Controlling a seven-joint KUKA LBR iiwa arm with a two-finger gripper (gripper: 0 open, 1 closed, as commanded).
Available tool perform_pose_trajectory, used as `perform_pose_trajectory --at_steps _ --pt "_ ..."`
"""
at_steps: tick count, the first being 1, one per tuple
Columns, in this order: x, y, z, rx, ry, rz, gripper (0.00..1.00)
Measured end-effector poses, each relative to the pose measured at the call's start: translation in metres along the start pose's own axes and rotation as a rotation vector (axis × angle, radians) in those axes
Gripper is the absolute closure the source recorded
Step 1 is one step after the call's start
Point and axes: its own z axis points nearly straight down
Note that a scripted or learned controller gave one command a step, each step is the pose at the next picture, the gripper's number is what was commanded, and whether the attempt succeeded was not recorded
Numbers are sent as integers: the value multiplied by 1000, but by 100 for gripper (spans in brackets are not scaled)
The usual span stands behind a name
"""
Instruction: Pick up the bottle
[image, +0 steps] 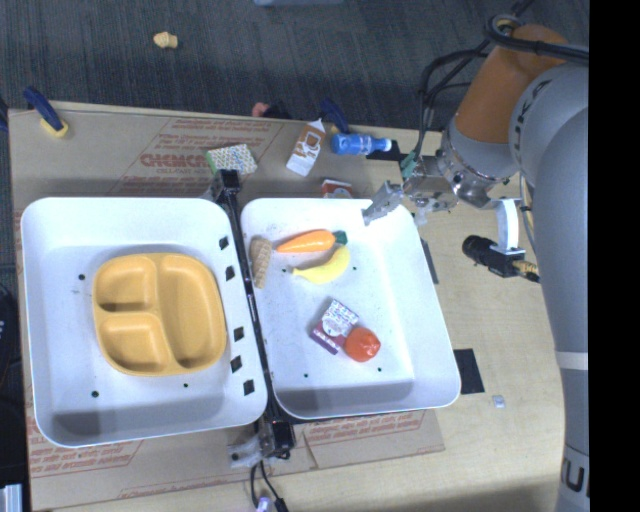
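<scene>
Bench seen from above, my arm reaching in from the right: the bottle (360, 145), a small blue one lying on its side, rests on the cardboard beyond the far rim of the right bin (430, 330), outside it altogether and near that bin's far right corner. Just beside the bottle, toward the left bin, lies a small carton (305, 150). Inside the right bin are a toy carrot (308, 241), a banana (325, 266), a wrapped packet (335, 326) and a red piece (362, 345); none of them touch the bottle.

My gripper (385, 205) hangs over that same far right corner of the right bin, a little nearer the camera than the bottle and apart from it. How far it is parted I cannot tell at this slant; nothing is seen in its grasp.

I judge the bottle light, stiff plastic, smooth and round, so apt to roll or slip out sideways. The best hold, by my reckoning, is across the middle of its body, squarely over its long axis, away from the narrower cap end.
</scene>
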Motion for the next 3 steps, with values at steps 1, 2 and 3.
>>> perform_pose_trajectory --at_steps 1,2,3 --pt "1 0 -10 2 0 -6 100" --pt "65 -22 -16 3 2 280 100" --pt "130 -73 8 3 0 317 100"
